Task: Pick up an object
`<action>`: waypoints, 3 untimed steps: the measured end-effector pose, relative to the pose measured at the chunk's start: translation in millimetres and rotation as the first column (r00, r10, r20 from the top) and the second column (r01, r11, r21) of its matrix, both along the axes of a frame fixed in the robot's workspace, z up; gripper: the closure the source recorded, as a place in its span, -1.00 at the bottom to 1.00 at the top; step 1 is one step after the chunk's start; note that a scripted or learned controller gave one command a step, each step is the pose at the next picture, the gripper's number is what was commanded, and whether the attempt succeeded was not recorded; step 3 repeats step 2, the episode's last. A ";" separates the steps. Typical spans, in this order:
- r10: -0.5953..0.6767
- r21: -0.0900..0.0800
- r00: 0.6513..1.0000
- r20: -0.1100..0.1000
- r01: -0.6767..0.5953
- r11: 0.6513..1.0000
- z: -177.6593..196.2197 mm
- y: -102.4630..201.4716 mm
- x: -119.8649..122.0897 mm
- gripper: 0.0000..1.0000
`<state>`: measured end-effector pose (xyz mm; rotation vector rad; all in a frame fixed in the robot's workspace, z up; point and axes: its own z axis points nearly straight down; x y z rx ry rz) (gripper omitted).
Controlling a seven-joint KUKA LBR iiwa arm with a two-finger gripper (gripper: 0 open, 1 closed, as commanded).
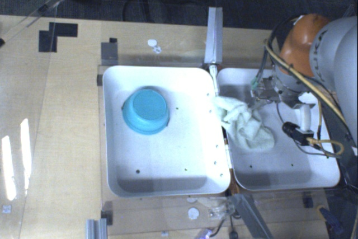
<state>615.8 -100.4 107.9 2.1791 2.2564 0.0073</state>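
A blue bowl (146, 111) sits upside down in the left bin (168, 176), toward its upper left. A crumpled white cloth (244, 123) lies in the right bin (279, 179), against its left wall and partly draped over the divider. My gripper (260, 99) reaches down from the right, just above and right of the cloth's upper edge. The wrist and cables hide its fingers.
The grey arm with its orange band (299, 42) covers the right bin's upper right. Black cables (305, 140) loop over that bin's right side. A metal post (213, 36) stands behind the gap between the bins.
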 end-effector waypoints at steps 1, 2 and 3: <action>-0.118 0.000 0.993 -0.003 0.118 0.993 36.5 16.6 18.3 1.00; -0.193 0.000 0.981 -0.002 0.193 0.981 90.9 21.1 54.1 1.00; -0.193 0.000 0.981 -0.002 0.193 0.981 90.9 21.1 54.1 1.00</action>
